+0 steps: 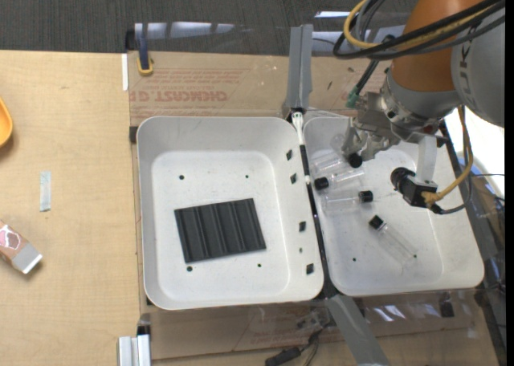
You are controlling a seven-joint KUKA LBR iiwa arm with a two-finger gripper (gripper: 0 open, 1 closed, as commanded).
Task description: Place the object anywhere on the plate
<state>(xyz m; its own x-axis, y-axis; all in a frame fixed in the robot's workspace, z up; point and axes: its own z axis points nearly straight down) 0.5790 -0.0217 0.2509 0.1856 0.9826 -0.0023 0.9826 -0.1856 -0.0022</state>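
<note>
A dark grey ribbed plate (220,229) lies flat in the left white bin (161,196), slightly left of its middle. Several clear plastic vials with black caps lie in the right bin (450,268): one near its left wall (328,180), one at the middle (360,196), and one lower down (389,237). My gripper (353,154) reaches down into the upper left part of the right bin, right above the vial by the left wall. The wrist hides its tip.
The arm's orange band (440,31) and looped cables (418,188) hang over the right bin's upper half. A raised divider (309,196) separates the two bins. Loose items lie on the bench far left (20,248).
</note>
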